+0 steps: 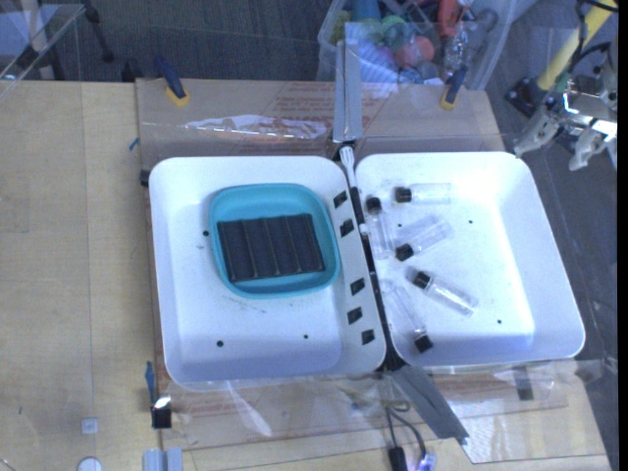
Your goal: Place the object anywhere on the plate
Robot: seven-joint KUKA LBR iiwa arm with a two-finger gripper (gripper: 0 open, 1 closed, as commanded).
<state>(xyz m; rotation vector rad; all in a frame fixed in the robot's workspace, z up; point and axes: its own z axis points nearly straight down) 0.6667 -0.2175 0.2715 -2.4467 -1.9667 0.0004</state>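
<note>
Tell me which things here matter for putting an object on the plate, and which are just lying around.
For the job:
teal plate in the left bin
clear vials with black caps in the right bin
gripper at the right edge

Lying about:
clear tub of colourful toys behind the bins
blue clamp on the cardboard

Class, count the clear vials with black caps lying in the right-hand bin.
5, possibly more, since clear glass hides easily: top, upper left edge, middle, lower middle, bottom left.
</note>
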